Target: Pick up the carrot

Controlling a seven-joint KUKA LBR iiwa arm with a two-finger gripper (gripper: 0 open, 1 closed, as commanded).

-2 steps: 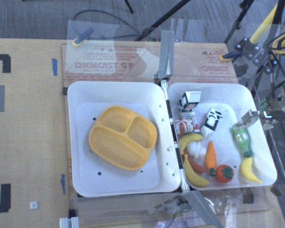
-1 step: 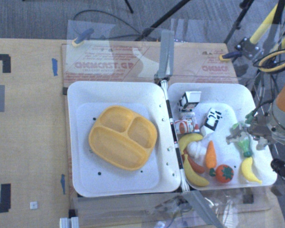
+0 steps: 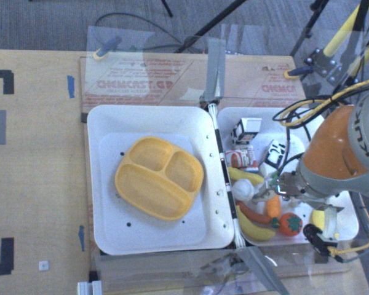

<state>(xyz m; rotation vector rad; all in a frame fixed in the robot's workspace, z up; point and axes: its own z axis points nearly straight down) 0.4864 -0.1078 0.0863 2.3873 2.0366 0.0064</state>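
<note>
Carrot [image 3: 273,206]: I see it in the right bin [image 3: 350,223], standing nearly upright directly under the gripper, among other toy foods.
Gripper [image 3: 272,192]: I have it low over the right bin, right at the carrot's upper end; whether it is open, closed or gripping I cannot tell from this angle.
Arm [image 3: 332,149]: it enters on the far side of the gripper from the divider; the orange band sits just behind and above the wrist.
Tomato [image 3: 289,224]: just beside the gripper, below and toward the arm, touching or nearly touching the carrot's base.
Bananas [image 3: 255,226]: just beside the gripper, on the side away from the arm.
White ball [image 3: 242,190]: near the gripper, toward the left bin.
Yellow plate [image 3: 159,177]: well apart from the gripper, lying in the left bin [image 3: 104,134].
</note>
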